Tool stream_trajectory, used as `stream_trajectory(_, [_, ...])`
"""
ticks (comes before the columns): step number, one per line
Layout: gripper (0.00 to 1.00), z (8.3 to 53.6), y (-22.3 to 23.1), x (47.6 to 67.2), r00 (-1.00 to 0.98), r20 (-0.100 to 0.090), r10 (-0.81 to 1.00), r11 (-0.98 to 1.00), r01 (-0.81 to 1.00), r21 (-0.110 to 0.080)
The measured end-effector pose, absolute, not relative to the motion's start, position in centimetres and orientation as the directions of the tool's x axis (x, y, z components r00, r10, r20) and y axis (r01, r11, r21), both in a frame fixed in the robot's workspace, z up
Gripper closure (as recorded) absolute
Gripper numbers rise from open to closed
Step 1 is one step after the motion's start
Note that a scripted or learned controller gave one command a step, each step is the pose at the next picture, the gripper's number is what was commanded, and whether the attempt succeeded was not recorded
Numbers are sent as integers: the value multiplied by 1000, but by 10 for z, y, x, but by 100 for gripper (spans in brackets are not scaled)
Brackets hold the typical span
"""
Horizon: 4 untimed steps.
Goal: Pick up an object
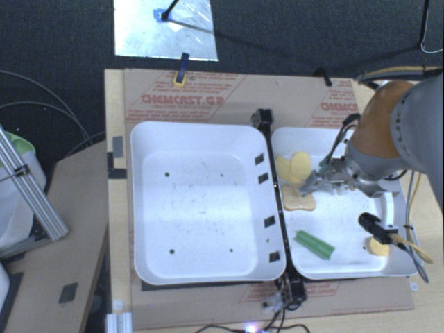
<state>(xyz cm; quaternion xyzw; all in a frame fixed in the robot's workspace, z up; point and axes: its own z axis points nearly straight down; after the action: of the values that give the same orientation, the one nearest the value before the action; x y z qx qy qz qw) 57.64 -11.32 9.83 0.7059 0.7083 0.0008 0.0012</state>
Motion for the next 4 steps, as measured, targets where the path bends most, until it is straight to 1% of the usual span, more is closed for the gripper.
stream_trajectory(1, [0,87,-172,526,6,-1,1000,-6,1000,7])
stream_trajectory(2, [0,88,-183,578,-6,-2,1000,6,1000,8])
stream_trajectory(3, [0,88,-133,634,-9,-2,1000,9,1000,10])
stream_trajectory(4, [0,87,-176,671,-4,-3,1000,4,1000,8])
